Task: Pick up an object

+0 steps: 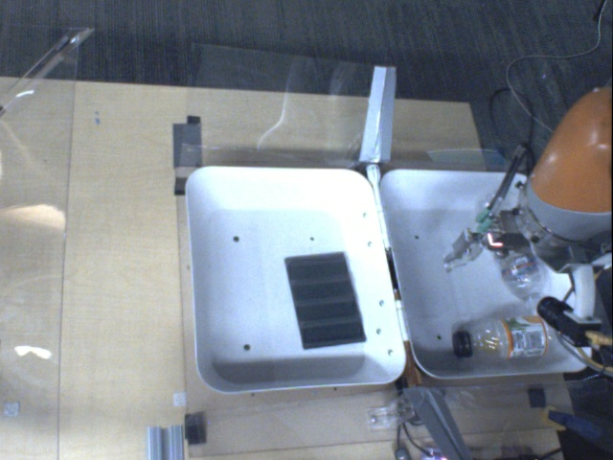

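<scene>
- The gripper [466, 248] was seen low over the right bin [421, 286]; whether it was spread or pressed together could not be told.
- A bottle [503, 339] was left lying near that bin's front edge.
- A black ridged pad [325, 300] was seen in the left bin [220, 257].

The grey arm [575, 220] reaches in from the right, its orange band [579, 161] bulking large at the right edge. Its wrist slants down and leftward, ending in the gripper [469, 247], which hangs low on the right side of the scene.
</scene>
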`<state>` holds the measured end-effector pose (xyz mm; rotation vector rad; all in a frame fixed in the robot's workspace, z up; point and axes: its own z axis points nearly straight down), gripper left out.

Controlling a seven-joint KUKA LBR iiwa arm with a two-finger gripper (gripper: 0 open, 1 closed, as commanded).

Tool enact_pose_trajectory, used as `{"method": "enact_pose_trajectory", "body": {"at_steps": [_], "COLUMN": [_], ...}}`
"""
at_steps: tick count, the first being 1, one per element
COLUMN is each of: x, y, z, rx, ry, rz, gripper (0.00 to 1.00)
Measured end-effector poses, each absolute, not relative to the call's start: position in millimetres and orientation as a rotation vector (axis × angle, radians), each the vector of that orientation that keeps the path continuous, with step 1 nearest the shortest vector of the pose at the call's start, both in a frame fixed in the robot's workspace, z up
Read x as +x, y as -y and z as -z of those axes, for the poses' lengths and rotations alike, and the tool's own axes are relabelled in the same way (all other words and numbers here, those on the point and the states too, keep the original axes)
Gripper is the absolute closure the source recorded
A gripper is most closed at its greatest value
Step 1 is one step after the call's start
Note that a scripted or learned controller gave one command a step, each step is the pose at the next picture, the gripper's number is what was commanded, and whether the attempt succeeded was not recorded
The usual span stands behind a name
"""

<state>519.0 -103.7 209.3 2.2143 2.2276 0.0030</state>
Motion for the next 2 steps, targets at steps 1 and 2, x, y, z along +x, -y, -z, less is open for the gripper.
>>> {"method": "enact_pose_trajectory", "body": {"at_steps": [1, 2], "x": [568.6, 581.4], "y": [169, 205], "z": [-242, -169], "rx": [2.171, 2.200], "ry": [-2.261, -2.238], "rz": [-0.007, -0.003], "gripper": [0.00, 0.00]}}
